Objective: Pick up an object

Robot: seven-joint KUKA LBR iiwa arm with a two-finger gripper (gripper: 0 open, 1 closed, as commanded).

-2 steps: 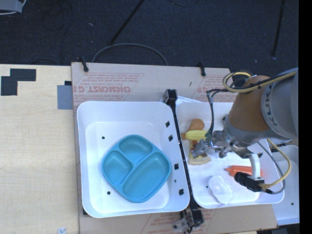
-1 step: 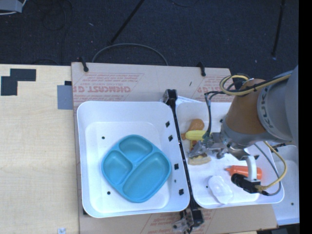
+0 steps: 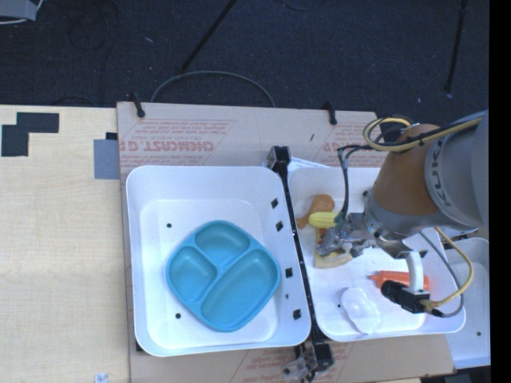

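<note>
Yellow toy (image 3: 322,219) crowds gripper (image 3: 335,244); I can't tell its state; a neighbour may snag instead.

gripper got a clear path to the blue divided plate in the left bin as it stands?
Probably yes. The blue divided plate lies alone and uncovered in the left bin; the gripper sits over the right bin, so only the divider needs crossing.

The tool (image 3: 334,244) is too small and cluttered with cables to tell how its fingers stand, and it covers part of the pale object (image 3: 329,258) under it. The arm (image 3: 423,183) hides much of the right bin (image 3: 455,319), and the orange object (image 3: 391,277) lies partly behind a white and black fitting (image 3: 411,284).
</note>
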